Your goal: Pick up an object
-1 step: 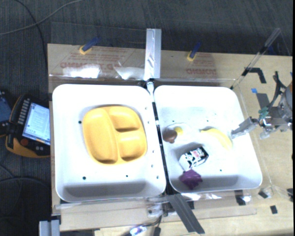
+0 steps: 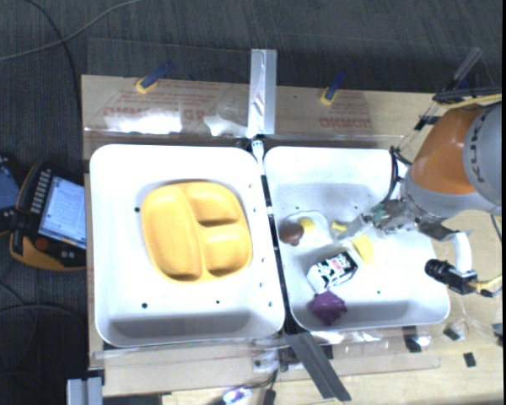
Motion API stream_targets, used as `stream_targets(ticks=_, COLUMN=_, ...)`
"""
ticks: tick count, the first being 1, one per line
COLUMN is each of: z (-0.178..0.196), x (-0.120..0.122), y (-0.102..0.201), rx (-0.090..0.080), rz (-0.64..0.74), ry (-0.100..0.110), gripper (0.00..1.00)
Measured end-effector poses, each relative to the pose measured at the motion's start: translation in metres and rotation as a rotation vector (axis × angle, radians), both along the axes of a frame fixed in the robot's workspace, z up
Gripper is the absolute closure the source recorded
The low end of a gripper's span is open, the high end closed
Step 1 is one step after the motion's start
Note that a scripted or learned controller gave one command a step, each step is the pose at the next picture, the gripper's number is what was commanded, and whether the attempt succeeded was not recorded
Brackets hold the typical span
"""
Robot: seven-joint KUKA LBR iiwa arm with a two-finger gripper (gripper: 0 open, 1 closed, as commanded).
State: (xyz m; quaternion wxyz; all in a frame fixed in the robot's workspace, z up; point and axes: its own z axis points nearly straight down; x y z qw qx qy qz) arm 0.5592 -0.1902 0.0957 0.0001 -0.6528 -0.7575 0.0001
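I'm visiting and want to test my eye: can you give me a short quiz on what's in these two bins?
1. True or false: the yellow divided tray lies in the same bin as the purple object.
2. Which lies nearest the gripper? A) purple object B) small yellow piece C) yellow divided tray
3. Fill in: the black-and-white object sits just above the ____ object in the picture.

Key: 1 false; 2 B; 3 purple.

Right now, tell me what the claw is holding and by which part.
It cannot be told. The claw sits low in the right bin near a small yellow piece, but no object shows between its tips.
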Motion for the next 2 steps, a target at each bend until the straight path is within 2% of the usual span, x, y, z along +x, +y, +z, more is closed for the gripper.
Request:
stream_targets(ticks=1, z=0.008, x=-0.001, y=0.001, rx=0.002, rz=-0.001, ry=0.002, gripper=1.00)
stream_targets(ticks=2, z=0.121, x=0.052, y=0.042, rx=-0.002, rz=0.024, ry=0.000, gripper=1.00)
